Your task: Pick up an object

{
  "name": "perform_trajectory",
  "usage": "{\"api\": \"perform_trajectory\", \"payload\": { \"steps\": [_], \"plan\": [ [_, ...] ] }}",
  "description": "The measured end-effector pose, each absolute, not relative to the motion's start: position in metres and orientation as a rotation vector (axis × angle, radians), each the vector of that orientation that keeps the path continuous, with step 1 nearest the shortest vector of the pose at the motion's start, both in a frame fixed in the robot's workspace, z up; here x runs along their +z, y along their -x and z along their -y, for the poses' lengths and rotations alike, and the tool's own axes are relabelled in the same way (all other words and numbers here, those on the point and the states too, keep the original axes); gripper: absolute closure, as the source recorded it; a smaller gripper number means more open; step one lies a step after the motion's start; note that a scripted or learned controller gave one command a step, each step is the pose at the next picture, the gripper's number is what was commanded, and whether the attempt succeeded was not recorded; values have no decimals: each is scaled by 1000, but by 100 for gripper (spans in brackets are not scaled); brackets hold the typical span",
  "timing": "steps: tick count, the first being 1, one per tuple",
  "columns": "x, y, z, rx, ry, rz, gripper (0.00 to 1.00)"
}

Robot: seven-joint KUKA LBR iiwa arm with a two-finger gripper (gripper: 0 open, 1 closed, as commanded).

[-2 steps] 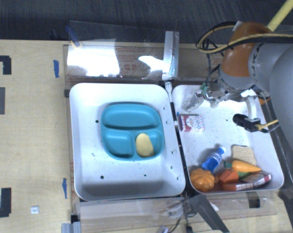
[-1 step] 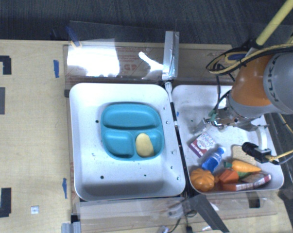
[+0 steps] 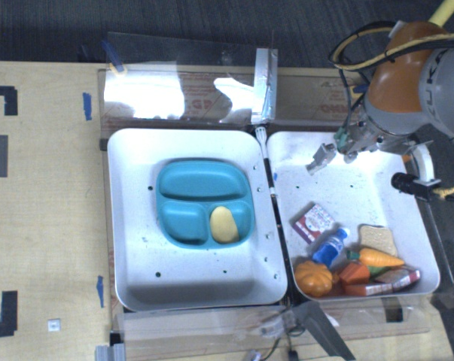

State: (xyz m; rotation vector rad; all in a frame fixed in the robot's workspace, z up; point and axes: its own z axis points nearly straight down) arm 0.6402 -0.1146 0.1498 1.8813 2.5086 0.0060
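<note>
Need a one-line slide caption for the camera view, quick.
Pincer above right bin's far end; toy food clustered near; yellow lemon on blue tray.

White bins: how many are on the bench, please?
2. The left bin holds a blue tray; the right bin lies beside it, under the gripper.

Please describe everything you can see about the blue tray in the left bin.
The blue tray is a divided plate of what looks like smooth plastic, with rounded corners. It has one long compartment at the top and two smaller ones below. It lies flat near the middle of the left bin, resting on its floor. A yellow, egg-shaped object sits in its lower right compartment.
</note>
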Motion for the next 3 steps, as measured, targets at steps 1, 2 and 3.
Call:
{"api": "perform_trajectory", "payload": {
  "steps": [1,2,3],
  "plan": [
    [90,-580,110,2,-1825,-2556,0],
    [189,-572,76,9,-1677,-2646,0],
    [90,-512,99,3,-1650,-2670,0]
  ]
}}
